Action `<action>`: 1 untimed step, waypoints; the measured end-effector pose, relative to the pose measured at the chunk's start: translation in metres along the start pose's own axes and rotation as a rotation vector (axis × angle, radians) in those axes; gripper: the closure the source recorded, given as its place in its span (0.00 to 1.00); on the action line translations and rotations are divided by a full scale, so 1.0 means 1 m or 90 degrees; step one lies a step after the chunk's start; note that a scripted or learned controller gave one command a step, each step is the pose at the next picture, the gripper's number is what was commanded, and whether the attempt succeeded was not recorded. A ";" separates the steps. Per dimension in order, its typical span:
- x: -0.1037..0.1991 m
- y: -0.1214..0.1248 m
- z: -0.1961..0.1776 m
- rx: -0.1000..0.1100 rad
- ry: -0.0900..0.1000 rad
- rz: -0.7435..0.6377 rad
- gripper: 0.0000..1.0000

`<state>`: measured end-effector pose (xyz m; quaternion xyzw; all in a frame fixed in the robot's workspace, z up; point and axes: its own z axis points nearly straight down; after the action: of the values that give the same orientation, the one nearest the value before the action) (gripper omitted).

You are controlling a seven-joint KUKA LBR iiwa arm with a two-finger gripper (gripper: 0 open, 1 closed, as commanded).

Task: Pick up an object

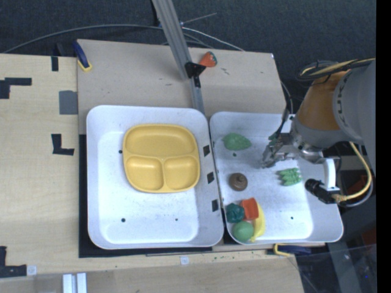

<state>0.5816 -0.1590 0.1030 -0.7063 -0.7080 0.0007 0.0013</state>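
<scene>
My gripper (273,155) hangs low over the right bin (317,224), at its middle-right; whether my jaws are spread or pressed I cannot tell. Nothing is seen between them. Nearest candidates: a green leafy piece (289,176) just beside me on the near side, a green lump (236,142) to my left, a brown disc (237,180). A clustered heap (245,218) sits at the near-left corner, crowded, so harder to take cleanly. The yellow tray (162,157) occupies the left bin (104,224).

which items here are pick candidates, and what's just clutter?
Candidates, right bin: green leaf, brown disc, green sprig, corner pile. The gripper hovers there.

Clutter: yellow tray in the left bin, blue clamp, orange clamp.
</scene>
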 end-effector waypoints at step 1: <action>0.005 0.005 -0.062 -0.005 -0.001 0.000 1.00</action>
<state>0.5865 -0.1541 0.1648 -0.7063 -0.7079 -0.0014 -0.0022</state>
